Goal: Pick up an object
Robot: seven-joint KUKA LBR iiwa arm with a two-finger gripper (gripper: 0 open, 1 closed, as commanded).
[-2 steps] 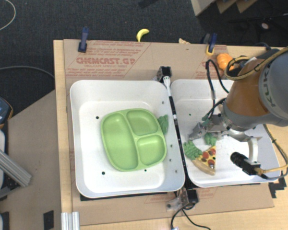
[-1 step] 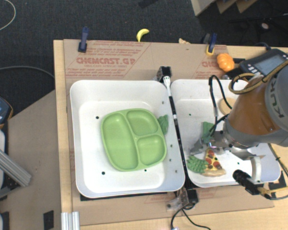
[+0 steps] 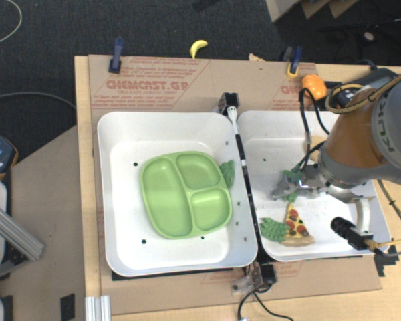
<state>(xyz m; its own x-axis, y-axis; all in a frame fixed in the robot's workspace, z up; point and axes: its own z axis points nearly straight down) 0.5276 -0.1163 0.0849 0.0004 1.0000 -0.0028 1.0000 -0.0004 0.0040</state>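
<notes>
We are looking down on the gripper hanging low over the right bin, with the grey and orange arm reaching in from the right behind it. Its metal fingers are pointing leftward, toward the divider between the bins, and something small and green is sitting right at them on the far side; we cannot tell whether the fingers are spread or closed, nor whether that green piece is actually between them. Just below the gripper, nearer to us, a toy pizza slice is lying on the bin floor, and a green leafy toy is touching its left edge. Farther left of the gripper, across the divider, a green divided plate is resting in the left bin, with another small green piece at the plate's right rim. Beyond the arm, an orange object is sitting on the cardboard-covered bench.
</notes>
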